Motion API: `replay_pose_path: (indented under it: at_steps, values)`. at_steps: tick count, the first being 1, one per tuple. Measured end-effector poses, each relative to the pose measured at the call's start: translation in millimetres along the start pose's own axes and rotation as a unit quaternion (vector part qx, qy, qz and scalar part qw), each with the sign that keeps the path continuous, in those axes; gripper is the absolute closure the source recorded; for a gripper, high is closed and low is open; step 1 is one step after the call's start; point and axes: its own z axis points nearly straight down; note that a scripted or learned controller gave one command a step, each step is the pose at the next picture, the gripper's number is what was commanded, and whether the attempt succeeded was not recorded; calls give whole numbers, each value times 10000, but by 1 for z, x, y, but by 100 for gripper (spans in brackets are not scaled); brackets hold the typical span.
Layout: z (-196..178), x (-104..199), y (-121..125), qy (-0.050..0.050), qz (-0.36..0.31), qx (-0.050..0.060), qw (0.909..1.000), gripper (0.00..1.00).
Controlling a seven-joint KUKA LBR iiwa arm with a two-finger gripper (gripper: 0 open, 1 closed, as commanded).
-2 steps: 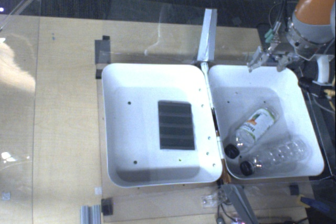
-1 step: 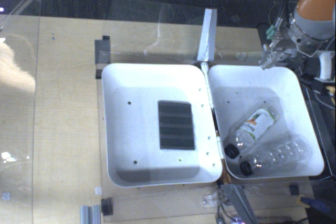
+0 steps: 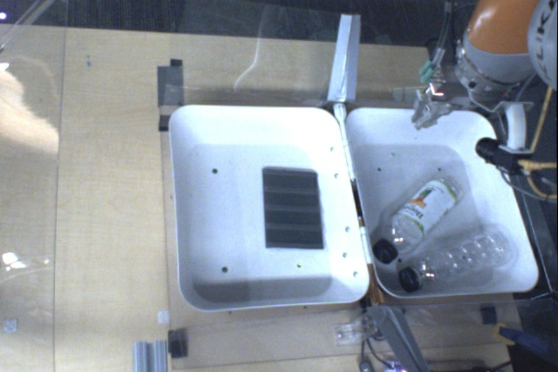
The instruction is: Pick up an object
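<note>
My gripper (image 3: 428,111) hangs over the far rim of the right bin (image 3: 384,144), at the end of the grey arm with the orange band (image 3: 510,0); nothing shows in its grasp. Below it, in the right bin, lies a clear bottle with an orange and green label (image 3: 425,207), slanted, its black cap (image 3: 384,251) pointing to the near left. A second clear bottle (image 3: 462,255) without a label lies along the near wall, its black cap (image 3: 408,279) to the left. A dark ribbed rectangular block (image 3: 292,206) lies flat in the middle of the left bin (image 3: 200,187).
A metal divider post (image 3: 343,65) rises behind the seam between the two bins. Cables and a black fitting (image 3: 493,151) hang by the right bin's far right corner. Wooden bench top (image 3: 87,187) extends to the left.
</note>
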Motion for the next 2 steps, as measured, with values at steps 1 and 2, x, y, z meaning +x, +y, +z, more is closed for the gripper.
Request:
replay_pose_path:
  at_steps: [1,2]
  values:
    - [-72,-28,-35,-7,254,-16,9997,100]
    - [-72,-28,-35,-7,253,-14,9997,0]
